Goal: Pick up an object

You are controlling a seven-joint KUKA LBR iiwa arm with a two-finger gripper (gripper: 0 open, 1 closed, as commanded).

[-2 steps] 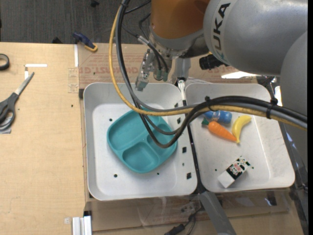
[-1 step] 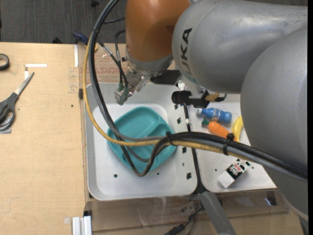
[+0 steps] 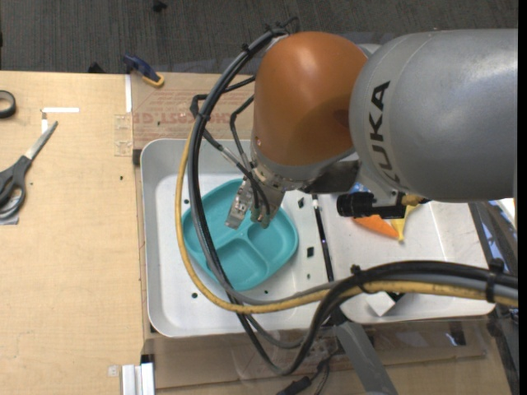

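1. Teal divided plate (image 3: 239,237) lies in the left bin (image 3: 160,245).
2. We see the gripper (image 3: 249,208) hanging just above it, fingers close together, gripping nothing.

Smooth, shiny teal plastic for the divided tray (image 3: 247,237). Smooth white plastic, a bit glossy, for the left bin (image 3: 160,245) and the right bin (image 3: 445,245). Pale, matt wood for the bench top (image 3: 66,245). Shiny orange band (image 3: 305,97) and dull grey metal look on the arm (image 3: 445,105). Bright bare metal on the gripper (image 3: 251,208). Rubbery yellow and black cables (image 3: 395,282). Shiny metal blades on the scissors (image 3: 25,171).
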